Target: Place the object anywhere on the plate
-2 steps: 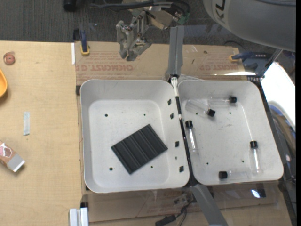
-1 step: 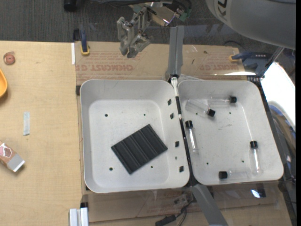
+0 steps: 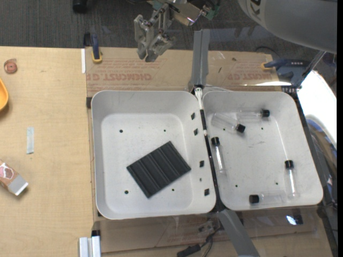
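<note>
So the metal two-finger gripper (image 3: 151, 51) hangs released near the top centre, carrying nothing. Clear plastic tubes with black caps (image 3: 228, 124) lie mid-right; the dark ribbed rectangular plate (image 3: 158, 168) sits lower centre. Grab one tube mid-length, I'd say.

Bright, even light; glare blown out at right edge.

Light wooden bench (image 3: 48, 116) left of brown cardboard sheet (image 3: 177, 74). Dark grey carpet (image 3: 43, 15) beyond cardboard's far edge. Blue clamp (image 3: 284, 65) on cardboard's right end. Bright glare right of it.
</note>
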### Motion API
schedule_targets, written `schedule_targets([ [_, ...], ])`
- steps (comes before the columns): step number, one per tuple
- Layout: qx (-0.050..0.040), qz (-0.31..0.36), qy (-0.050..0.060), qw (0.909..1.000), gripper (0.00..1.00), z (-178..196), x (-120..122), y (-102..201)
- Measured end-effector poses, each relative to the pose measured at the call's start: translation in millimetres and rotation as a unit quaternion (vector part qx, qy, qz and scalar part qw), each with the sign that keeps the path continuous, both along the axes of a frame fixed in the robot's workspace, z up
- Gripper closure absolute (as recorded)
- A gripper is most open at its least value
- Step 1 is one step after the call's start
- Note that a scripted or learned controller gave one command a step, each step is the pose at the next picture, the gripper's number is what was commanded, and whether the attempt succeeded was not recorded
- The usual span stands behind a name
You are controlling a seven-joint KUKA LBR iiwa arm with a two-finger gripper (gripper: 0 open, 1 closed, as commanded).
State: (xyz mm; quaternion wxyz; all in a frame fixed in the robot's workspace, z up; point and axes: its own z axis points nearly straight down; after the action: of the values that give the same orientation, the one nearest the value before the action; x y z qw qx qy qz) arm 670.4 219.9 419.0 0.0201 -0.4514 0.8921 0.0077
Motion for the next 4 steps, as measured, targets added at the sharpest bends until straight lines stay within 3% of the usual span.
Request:
schedule_targets([
  [4, 0.0098, -0.007, -0.009, 0.9999, 1.0, 39, 5, -1],
])
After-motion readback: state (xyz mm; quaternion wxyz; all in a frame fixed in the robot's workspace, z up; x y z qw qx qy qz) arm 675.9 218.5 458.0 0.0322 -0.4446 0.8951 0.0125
